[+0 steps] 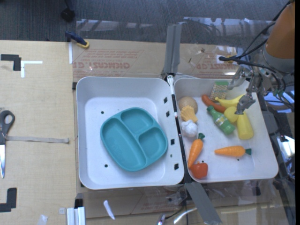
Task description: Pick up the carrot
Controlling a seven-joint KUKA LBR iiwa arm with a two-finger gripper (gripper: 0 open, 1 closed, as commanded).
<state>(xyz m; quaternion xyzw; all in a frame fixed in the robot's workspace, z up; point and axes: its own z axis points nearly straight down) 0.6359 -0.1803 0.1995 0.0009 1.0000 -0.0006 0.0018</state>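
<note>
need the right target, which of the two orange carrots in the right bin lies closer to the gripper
The orange carrot lying level, pointing across the right bin, sits nearer the gripper. The other orange carrot stands slanted beside the bin divider, above the red tomato.

camera view: fixed overhead | slanted down | both bins (84,139) framed | moderately near

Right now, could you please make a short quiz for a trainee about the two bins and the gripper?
1. True or false: the teal plate lies in the left bin.
2. How many carrots lie in the right bin?
3. The gripper hovers above: A) the scissors, B) the banana, C) the teal plate.

Key:
1. True.
2. Two: one beside the tomato, one lying crosswise.
3. B.
</note>
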